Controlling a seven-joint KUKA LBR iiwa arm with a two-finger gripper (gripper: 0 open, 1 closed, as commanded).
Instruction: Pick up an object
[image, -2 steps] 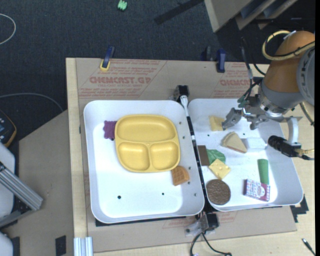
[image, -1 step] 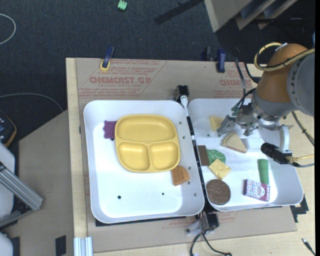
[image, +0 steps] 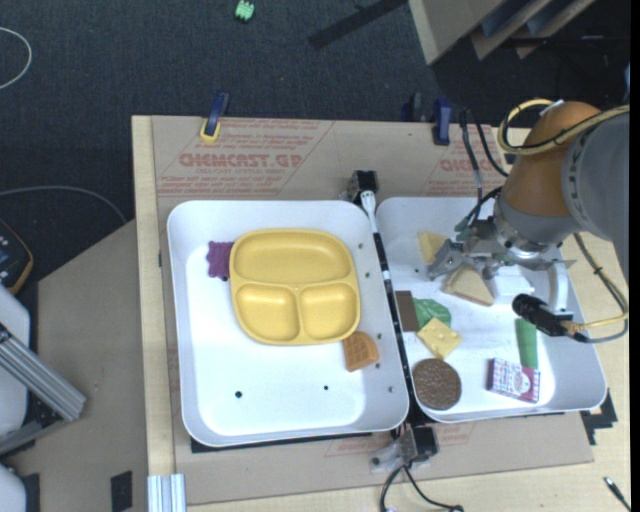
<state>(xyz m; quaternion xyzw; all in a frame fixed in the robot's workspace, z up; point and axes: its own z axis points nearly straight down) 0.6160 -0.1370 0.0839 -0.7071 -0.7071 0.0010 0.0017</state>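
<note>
Right bin (image: 590, 375): pale wedge (image: 470, 287) lies flat, long axis slanting from upper left to lower right, thin end probably toward upper left; it sits just under the gripper (image: 462, 258), near or touching its fingers; fingers splayed wide, nothing visibly clamped between them.

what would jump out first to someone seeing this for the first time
The big yellow tray with three compartments in the left bin draws the eye first, a purple item peeking out at its left edge. Next comes the arm with its orange band, reaching into the right bin, its gripper low over a pale wedge. Small items fill that bin, among them a round brown disc and a pink packet.
</note>
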